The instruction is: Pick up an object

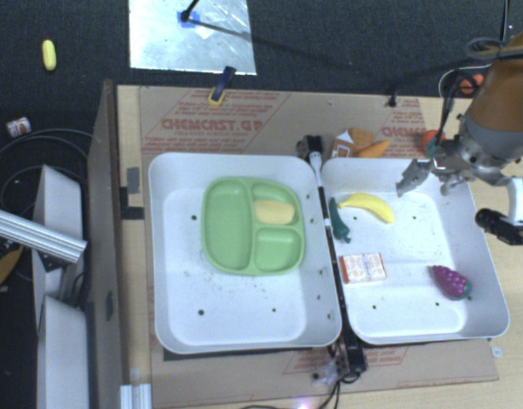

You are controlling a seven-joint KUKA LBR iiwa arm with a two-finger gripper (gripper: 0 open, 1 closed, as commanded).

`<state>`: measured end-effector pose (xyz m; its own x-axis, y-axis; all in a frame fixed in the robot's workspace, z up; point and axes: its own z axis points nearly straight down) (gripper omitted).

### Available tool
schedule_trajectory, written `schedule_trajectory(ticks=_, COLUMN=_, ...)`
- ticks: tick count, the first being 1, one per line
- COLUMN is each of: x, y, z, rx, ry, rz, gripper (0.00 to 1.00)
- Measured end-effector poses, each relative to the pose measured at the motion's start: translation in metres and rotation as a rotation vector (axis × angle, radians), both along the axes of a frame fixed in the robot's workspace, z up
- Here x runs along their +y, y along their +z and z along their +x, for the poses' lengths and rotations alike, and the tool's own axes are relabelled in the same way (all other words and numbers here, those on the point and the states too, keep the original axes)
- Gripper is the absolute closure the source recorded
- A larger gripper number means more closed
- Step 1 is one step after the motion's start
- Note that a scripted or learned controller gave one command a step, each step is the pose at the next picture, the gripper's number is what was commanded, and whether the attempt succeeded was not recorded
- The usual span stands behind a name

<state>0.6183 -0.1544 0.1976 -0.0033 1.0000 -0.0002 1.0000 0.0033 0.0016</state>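
Two white bins stand side by side, the left bin [185, 313] and the right bin [415, 318]. In the left bin lies one green divided plate [240, 228], and one yellow block [274, 211] lies in its upper right compartment. The right bin holds four things: one banana [370, 206] near the far edge, one green item [338, 220] along the wall shared with the left bin, one red and white packet [362, 267] in the middle, and one purple grape bunch [450, 281] near the right wall. Bare floor lies between them. The gripper [428, 175] hangs over the far right corner of this bin, its fingers spread, nothing between them.
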Motion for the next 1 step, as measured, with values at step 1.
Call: schedule_trajectory(ticks=1, x=0.023, y=-0.0945, z=0.0307, rx=-0.017, ry=-0.001, rz=-0.004, gripper=0.0)
